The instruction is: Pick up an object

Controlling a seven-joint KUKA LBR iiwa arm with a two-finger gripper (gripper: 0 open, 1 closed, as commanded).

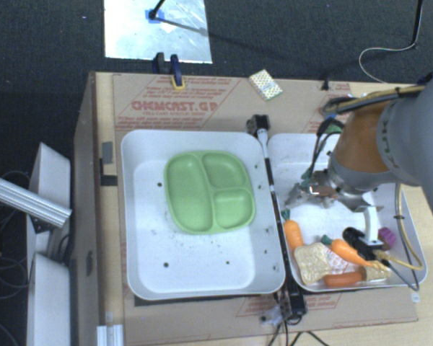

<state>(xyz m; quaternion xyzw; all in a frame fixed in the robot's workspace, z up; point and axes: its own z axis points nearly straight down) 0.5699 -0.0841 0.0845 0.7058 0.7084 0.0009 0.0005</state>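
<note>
The food toys are gathered at the near end of the right bin point(289, 146), probably because they were dropped there loosely. A carrot point(294, 233) lies near the divider; a slice of bread point(314, 262), a second carrot point(346, 251) and a sausage point(343, 280) lie just beside it. The gripper point(314, 191) is seen above the bin's middle; whether it is open or closed cannot be told. The carrot lies near the gripper, toward the bin's near end. A green divided plate point(208, 191) rests in the left bin point(148, 265).

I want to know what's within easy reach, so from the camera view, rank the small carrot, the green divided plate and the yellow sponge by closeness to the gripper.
1. Small carrot, right bin, just below the gripper.
2. Green divided plate, left bin.
3. Yellow sponge, on the cardboard beyond the bins.
</note>
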